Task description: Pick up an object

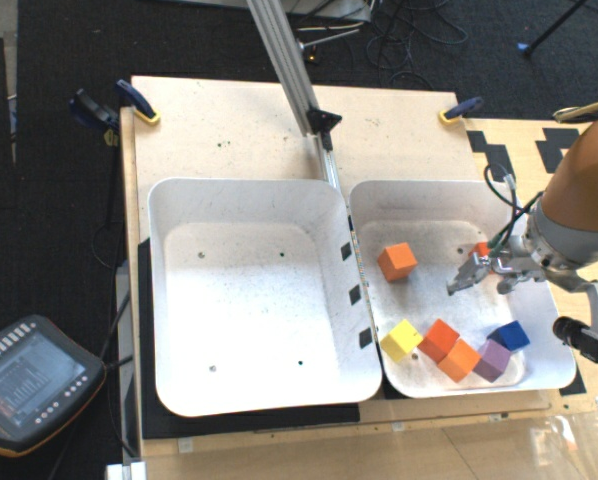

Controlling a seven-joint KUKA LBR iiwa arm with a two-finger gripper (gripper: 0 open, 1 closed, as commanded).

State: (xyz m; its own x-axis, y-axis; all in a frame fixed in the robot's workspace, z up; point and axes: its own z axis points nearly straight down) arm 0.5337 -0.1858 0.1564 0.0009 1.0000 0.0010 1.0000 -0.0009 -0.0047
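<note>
The gripper (466, 275) hangs with fingers spread, grasping nothing, over the right bin (419, 203). Six blocks lie there: three orange, one alone (398, 260), plus one each yellow (401, 339), purple (493, 359), blue (510, 335)

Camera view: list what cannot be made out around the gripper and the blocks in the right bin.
- Gripper: finger spacing too small and blurred to read, and any contact with the bin floor.
- Arm: cut off by the right edge.
- Red-orange block, orange block and purple block: packed together, so touching faces are hidden.
- Blue block: partly behind the purple block.
</note>
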